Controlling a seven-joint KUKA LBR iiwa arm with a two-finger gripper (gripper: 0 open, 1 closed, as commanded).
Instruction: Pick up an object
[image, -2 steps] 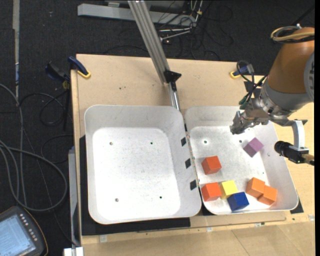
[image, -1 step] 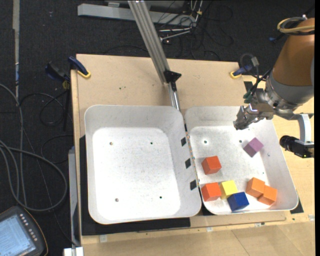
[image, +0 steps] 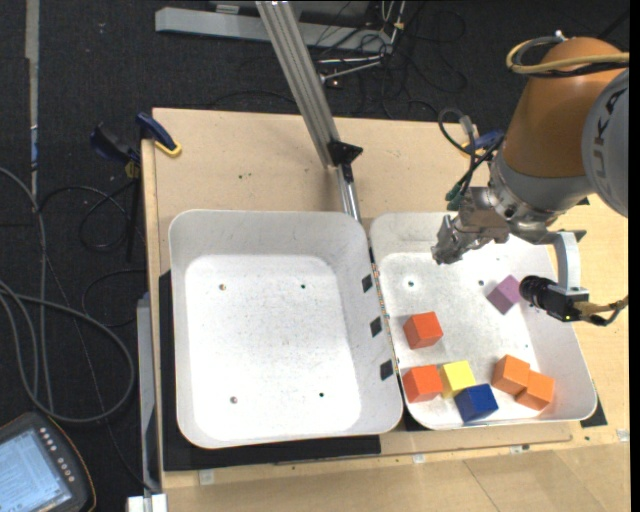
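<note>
The tan wooden bench (image: 260, 160) carries two shallow white speckled plastic bins with rounded corners, the left bin (image: 268, 325) and the right bin (image: 400, 235), above which hangs the grey and orange arm (image: 560, 110). Its dark metal two-finger gripper (image: 452, 245) sits over the right bin's far end, with nothing visible between its tips; whether they are spread or closed cannot be told. The right bin holds matte cubes: an orange one (image: 423, 329) mid-bin, a purple one (image: 504, 293) near the right wall, and, along the near edge, orange (image: 423, 382), yellow (image: 459, 375), blue (image: 477, 402) and two touching orange blocks (image: 524, 381).
</note>
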